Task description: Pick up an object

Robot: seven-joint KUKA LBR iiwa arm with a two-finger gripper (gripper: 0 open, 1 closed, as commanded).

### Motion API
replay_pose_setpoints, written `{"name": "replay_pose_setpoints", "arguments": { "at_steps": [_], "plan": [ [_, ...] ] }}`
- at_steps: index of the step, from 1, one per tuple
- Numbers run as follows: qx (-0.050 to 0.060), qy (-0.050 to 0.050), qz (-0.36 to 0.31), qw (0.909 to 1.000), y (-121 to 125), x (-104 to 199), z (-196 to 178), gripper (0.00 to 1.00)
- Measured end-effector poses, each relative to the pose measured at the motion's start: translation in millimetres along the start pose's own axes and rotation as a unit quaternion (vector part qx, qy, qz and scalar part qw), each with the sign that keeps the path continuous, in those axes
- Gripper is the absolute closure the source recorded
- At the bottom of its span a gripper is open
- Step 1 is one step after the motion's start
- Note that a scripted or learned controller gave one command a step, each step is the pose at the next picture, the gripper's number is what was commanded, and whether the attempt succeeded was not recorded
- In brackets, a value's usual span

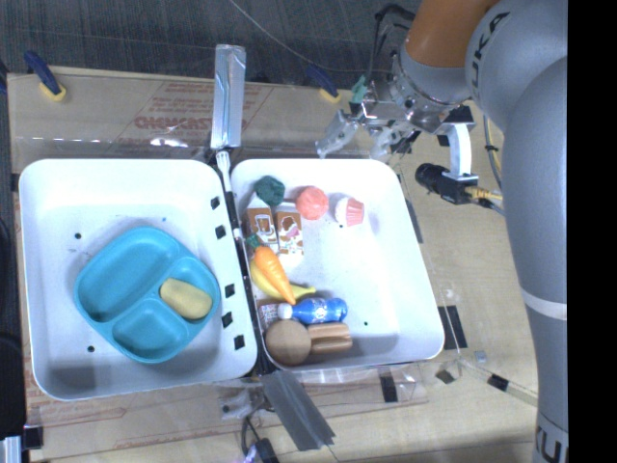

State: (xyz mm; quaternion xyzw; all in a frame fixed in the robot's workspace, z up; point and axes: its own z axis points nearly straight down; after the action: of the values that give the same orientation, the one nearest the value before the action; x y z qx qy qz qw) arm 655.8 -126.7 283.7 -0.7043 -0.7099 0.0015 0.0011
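My gripper (pixel 360 139) hangs over the far rim of the right bin (pixel 405 278). Its two pale fingers stand apart and open, with nothing between them. Below it in that bin lie a dark green piece (pixel 270 189), a pink ball (pixel 311 202) and a pink-and-white cupcake (pixel 349 209). Along the bin's left wall sit a brown carton (pixel 276 231), an orange carrot (pixel 269 268), a blue can (pixel 319 310), a brown round object (pixel 287 342) and a sausage (pixel 332 337).
The left bin (pixel 58 210) holds a blue divided plate (pixel 125 278) with a yellow lump (pixel 186 298) in one compartment. A metal clamp bar (pixel 228 95) stands at the back between the bins. The arm's grey body (pixel 525 114) fills the right side.
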Motion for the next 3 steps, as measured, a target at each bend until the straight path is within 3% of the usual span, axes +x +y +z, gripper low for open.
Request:
{"name": "replay_pose_setpoints", "arguments": {
  "at_steps": [1, 2, 3],
  "plan": [
    [0.004, 0.0, -0.016, 0.9999, -59.4, 24.0, 135.6, 0.0],
    [0.004, 0.0, -0.061, 0.9981, -11.8, 15.8, 173.7, 0.0],
    [0.014, -0.001, -0.069, 0.9975, -3.7, 16.2, 177.8, 0.0]
  ]
}}
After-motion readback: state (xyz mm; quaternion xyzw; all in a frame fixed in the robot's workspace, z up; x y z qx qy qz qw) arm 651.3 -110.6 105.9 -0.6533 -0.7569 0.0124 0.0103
